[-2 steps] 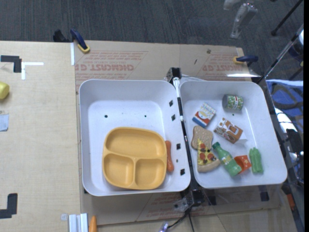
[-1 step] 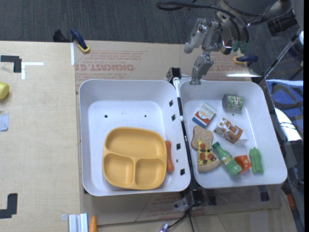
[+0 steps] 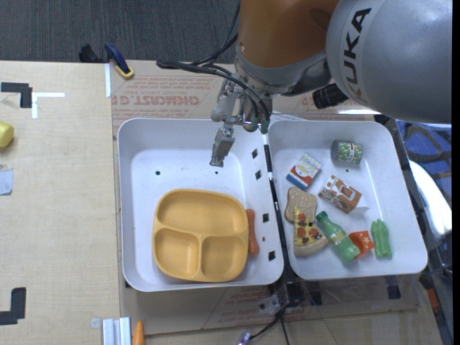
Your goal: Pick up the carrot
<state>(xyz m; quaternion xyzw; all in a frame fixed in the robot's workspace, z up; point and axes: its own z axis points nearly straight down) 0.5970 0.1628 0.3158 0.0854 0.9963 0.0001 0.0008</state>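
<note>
Carrot (image 3: pixel 251 232): you see it lying in the left bin (image 3: pixel 136 192), a short orange piece wedged lengthwise between the right edge of the yellow divided plate (image 3: pixel 200 234) and the bin's right wall, touching the plate's rim.

Plate: you find it in the near half of the left bin, three compartments, all bare.

Gripper (image 3: pixel 219 152): it hangs over the far part of the left bin, well apart from the carrot and beyond the plate's far edge. You can make out one slim grey finger pointing down toward the bin floor; whether the fingers are apart or together you cannot tell from this angle. Nothing shows between them.

Arm (image 3: pixel 345 34): grey casing and orange band fill the upper right of your view, with black cables (image 3: pixel 194 65) looping off to the left.

Right bin (image 3: pixel 402 192): you see a pizza slice (image 3: pixel 307 234), a slice of bread (image 3: pixel 299 205), a green bottle (image 3: pixel 336 237), a small blue-and-white carton (image 3: pixel 305 169), an orange-and-white carton (image 3: pixel 340 193), a green can (image 3: pixel 347 152), a small orange-red piece (image 3: pixel 361 241) and a green vegetable (image 3: pixel 381 238), clustered near the middle and near side.

Bench (image 3: pixel 57 214): pale wood to your left, a yellow object (image 3: pixel 5 134) at its left edge.
</note>
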